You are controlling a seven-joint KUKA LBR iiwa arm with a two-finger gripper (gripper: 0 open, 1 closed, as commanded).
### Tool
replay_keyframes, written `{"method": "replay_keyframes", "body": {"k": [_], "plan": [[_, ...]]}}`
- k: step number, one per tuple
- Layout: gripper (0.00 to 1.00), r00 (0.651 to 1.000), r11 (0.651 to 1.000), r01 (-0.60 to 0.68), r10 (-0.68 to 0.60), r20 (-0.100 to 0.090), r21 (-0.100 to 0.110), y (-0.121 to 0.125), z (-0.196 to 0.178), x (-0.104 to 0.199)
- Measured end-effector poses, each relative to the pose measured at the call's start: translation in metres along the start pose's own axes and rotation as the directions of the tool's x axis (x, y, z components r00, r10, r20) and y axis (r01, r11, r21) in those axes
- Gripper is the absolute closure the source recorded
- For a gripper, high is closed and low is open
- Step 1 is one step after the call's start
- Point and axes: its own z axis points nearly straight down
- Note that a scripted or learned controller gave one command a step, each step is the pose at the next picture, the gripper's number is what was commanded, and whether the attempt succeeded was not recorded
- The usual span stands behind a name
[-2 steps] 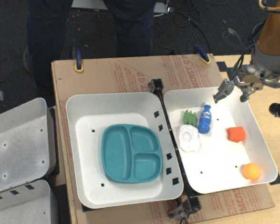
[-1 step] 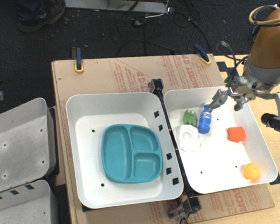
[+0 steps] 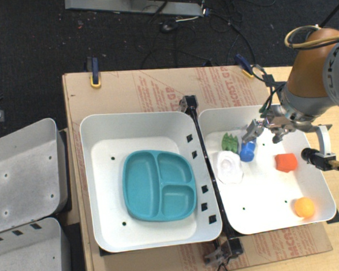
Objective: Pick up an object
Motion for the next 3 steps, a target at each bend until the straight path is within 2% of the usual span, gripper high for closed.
{"method": "replay_keyframes", "body": {"k": [1,2,3], "plan": [[0.00,1.000,1.000,-0.001,0.001,0.000,-0.002,0.000,0.063,0.000],[1.00,1.000,1.000,-0.001,0.001,0.001,-0.005,0.001,0.051,-0.001],[1.00,1.000,1.000,-0.002,0.002,0.001,-0.007,-0.009,-0.002,-0.001]]}}
